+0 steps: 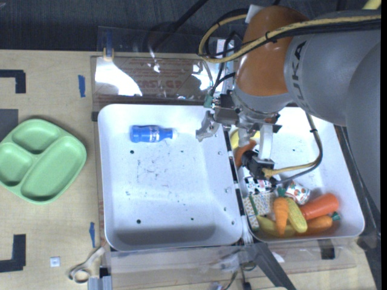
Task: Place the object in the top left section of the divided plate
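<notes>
Nearest, along the front of the right bin (pixel 354 222), a heap of toy food is lying jumbled: a large carrot (pixel 320 205), a smaller carrot (pixel 281 213) and a yellow corn cob (pixel 294 213), all touching one another. These are looking like light, hollow plastic, stiff and smooth, and their tapered shapes are likely to be squirting out of a pinch unless they are taken across the thick middle. Farther back and well to the left, the green divided plate (pixel 54 168) is sitting on the bench outside both bins, its top left section (pixel 30 135) waiting with nothing in it. Level with it, the gripper (pixel 247 148) is hanging over the wall between the two bins, at the right bin's side, with something orange showing just beneath it; whether it is spread or closed I cannot tell, since the wrist is hiding it. A little beyond, the blue bottle (pixel 151 134) is lying on its side alone in the left bin (pixel 169 186), near that bin's far edge and well apart from the gripper. The task is not naming its object, but the bottle is seeming the plainest candidate: small, light, rigid, and round enough to be rolling away if nudged. Closing across the body, at right angles to its long axis, is looking like the safest hold, not the cap end. Farthest, a clear glossy panel (pixel 151 74) is standing behind the bins.
</notes>
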Action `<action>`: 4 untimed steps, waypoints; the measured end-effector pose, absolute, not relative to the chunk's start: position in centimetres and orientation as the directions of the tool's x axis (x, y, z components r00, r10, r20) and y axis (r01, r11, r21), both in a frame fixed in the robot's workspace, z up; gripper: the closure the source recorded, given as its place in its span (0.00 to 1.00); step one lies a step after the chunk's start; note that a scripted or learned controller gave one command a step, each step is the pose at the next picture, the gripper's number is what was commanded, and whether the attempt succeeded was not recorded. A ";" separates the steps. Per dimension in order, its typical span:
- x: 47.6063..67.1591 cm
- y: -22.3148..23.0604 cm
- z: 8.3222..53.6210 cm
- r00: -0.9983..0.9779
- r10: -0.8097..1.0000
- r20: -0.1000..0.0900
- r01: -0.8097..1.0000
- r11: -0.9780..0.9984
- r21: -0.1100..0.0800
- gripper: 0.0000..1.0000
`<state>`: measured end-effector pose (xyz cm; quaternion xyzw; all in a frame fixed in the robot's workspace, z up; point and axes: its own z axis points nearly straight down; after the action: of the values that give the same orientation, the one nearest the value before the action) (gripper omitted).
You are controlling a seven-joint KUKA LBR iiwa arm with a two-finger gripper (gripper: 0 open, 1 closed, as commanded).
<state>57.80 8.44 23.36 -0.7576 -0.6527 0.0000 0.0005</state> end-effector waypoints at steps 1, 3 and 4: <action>56.8 19.0 12.0 0.497 0.868 -0.001 0.868 -0.497 -0.004 0.00; 59.3 8.8 15.0 0.803 0.596 0.015 0.596 -0.803 -0.015 0.00; 63.0 6.1 26.5 0.927 0.375 0.001 0.375 -0.927 -0.001 0.00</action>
<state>62.97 6.09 26.50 -0.9816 -0.1908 -0.0005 0.0007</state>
